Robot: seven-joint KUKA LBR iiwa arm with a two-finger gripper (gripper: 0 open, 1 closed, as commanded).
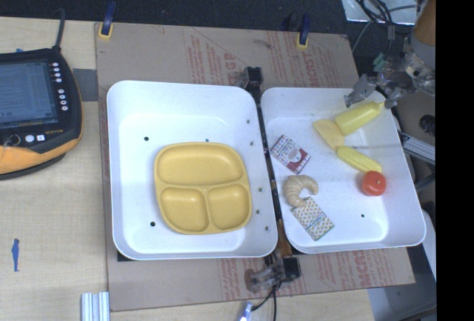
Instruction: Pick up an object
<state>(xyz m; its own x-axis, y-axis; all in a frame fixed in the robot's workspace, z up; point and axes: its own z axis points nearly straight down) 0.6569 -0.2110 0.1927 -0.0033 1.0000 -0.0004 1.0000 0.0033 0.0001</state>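
A yellow divided plate [201, 187] fills the left bin [126, 164], nearest the camera. In the right bin [400, 234], from front to back, lie a patterned packet [312, 218], a croissant [299, 188], a red tomato [373, 183], a corn cob [359, 159], a small carton [289, 153] and a yellow bottle [348, 122]. The bottle lies on its side, long axis slanting up towards the far right. The gripper [368, 92] hangs at the bin's far right edge, just beside the bottle's upper end. I cannot tell how far its fingers are parted; nothing visible sits between them.
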